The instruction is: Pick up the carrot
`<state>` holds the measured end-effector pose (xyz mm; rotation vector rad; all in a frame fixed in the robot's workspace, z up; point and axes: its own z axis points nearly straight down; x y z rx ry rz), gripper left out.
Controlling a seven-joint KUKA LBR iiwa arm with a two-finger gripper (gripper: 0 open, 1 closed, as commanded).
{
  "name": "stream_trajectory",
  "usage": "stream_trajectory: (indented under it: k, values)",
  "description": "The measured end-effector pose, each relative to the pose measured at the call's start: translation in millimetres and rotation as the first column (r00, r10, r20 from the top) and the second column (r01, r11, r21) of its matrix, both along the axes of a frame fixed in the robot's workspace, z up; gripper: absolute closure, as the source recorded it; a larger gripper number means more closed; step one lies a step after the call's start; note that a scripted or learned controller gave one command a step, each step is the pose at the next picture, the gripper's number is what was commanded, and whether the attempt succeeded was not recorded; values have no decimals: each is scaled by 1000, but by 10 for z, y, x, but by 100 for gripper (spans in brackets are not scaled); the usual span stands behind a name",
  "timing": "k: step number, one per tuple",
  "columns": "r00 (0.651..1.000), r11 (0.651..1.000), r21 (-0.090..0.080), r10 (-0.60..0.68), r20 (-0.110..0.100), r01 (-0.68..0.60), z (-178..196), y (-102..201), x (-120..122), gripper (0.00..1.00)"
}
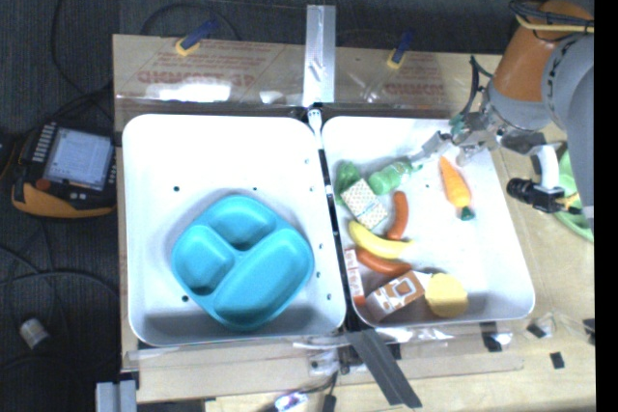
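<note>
Carrot (455, 185) lay on the floor of the right-hand bin (502, 236), in its upper right part, orange body pointing up toward the far rim and a small green tip at the near end, well clear of everything else. Off to its left sat the crowd: a red sausage-like piece (398, 213) nearest, then a yellow banana (378, 243) below that, a green item (388, 177) and a checked packet (359, 198) further left, and down toward the near wall, well below the carrot, a brown carton (393, 293) beside a yellow block (446, 294). Further left again, past the divider, a blue sectioned plate (243, 260) rested in the other bin. Gripper (467, 132) hovered just above and slightly right of the carrot's top end, near the bin's far right corner, with the arm (541, 77) coming in behind it. It looked like the approach step, with no grasp made: nothing could be seen between the fingers and the carrot sat flat on the bin floor, apart from the tool. How wide the gripper stood could not be told at this angle; the tip was a tangle of small dark and silver parts. By my reading, the next move called for coming down and slightly toward the carrot's middle, jaws lined up across its narrow width, and closing there. The open floor around the carrot should have made that easy, though the bin wall stood close on the right.
</note>
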<state>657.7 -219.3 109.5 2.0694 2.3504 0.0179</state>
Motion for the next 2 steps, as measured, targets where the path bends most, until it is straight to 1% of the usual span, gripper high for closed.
stream_trajectory:
  k: [1, 2]
  values:
    - [996, 996, -10, -90, 22, 90, -50, 154, 36, 0]
    - [988, 987, 7, -158, 2, 158, -151, 60, -438, 0]
